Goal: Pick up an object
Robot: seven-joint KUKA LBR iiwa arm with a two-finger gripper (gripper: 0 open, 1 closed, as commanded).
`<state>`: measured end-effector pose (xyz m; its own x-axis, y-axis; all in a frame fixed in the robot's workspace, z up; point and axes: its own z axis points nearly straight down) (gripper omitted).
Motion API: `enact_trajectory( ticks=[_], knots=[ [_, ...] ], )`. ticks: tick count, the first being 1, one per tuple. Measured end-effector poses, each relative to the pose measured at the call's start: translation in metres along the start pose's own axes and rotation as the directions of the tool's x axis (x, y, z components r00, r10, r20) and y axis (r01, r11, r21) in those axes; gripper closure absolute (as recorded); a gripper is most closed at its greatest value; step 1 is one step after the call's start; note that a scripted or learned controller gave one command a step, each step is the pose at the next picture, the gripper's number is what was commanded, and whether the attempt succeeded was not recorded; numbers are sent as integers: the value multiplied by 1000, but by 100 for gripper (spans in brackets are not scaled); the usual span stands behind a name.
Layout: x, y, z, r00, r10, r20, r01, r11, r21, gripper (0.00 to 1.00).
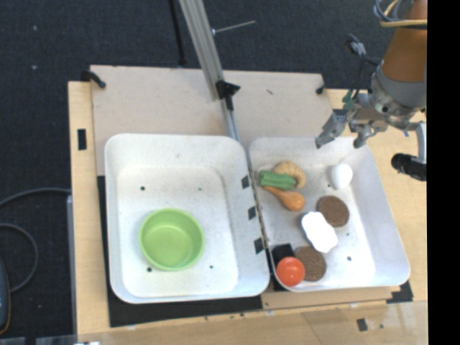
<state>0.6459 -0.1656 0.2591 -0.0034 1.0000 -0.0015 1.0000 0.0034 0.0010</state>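
The grey arm with the orange band point(404, 49) enters from the right. Its two-finger gripper point(343, 136) hangs above the far rim of the right shallow white bin point(381, 228). The two dark fingers point(327, 133) stand apart in a moderately wide spread, with nothing between them.

All positions below are given relative to the right shallow white bin, which contains every candidate object:
- A small white egg-shaped object point(341, 175) lies near the far right side, just below the gripper and not touching it.
- A tan lumpy bread-like piece point(288, 169) lies near the far left corner; a green elongated vegetable point(278, 180) rests against its near side.
- An orange carrot-shaped piece point(286, 198) touches the near side of the green vegetable.
- A brown round disc point(333, 210) lies near the centre.
- A white blocky object point(319, 231) lies just nearer than that disc, touching it.
- A second brown round disc point(310, 263) sits at the near left, with a red ball point(290, 270) touching its left edge.

The left shallow white bin point(144, 164) adjoins the right bin on the light wooden surface point(83, 214) and holds a lime green round plastic bowl point(171, 239).
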Motion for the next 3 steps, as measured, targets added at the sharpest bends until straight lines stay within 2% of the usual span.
enact_trajectory(
  ticks=[1,2,3],
  knots=[
    [0,0,0,1000,0,1,0,1000,0,0],
    [8,0,54,1000,0,0,0,1000,5,0],
    [2,-1,116,1000,4,0,-4,1000,6,0]
  ],
)
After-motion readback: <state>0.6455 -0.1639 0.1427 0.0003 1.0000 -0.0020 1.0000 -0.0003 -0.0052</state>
